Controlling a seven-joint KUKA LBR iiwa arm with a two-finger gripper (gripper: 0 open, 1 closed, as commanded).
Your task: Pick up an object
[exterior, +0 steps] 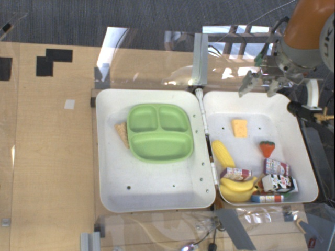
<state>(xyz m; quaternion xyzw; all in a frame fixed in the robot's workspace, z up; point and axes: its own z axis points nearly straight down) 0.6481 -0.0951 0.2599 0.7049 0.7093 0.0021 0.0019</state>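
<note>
Two shallow white bins sit side by side on a pale wooden counter [47, 156], seen from above at a slant. Nearest the camera, in the front corner of the right bin [301, 140], small objects crowd together: a marker-like pen [269, 198] with a red and a blue end lies along the front wall, and a yellow banana [236, 188] curves just behind it. Beside the banana are a black-and-white carton [277, 183] and a small colourful packet [238, 172], and a pink-and-white carton [276, 167] lies just behind the first carton. Farther back, an ear of yellow corn [222, 153] lies near the divider between the bins, and a red strawberry [267, 148] with a green top sits toward the right wall. Beyond them, well apart from the pile, a flat orange-yellow cheese block [240, 128] rests on the bin floor.

The left bin [152, 195] holds a green divided plate [159, 132] with three compartments. A tan cracker-like piece [122, 134] pokes out from under the plate's left edge.

Farthest back, the grey arm with its orange band [310, 9] reaches in from the right. Its gripper [260, 87] hangs above the right bin's far rim, fingers [245, 87] spread apart and gripping nothing, well clear of every object.
</note>
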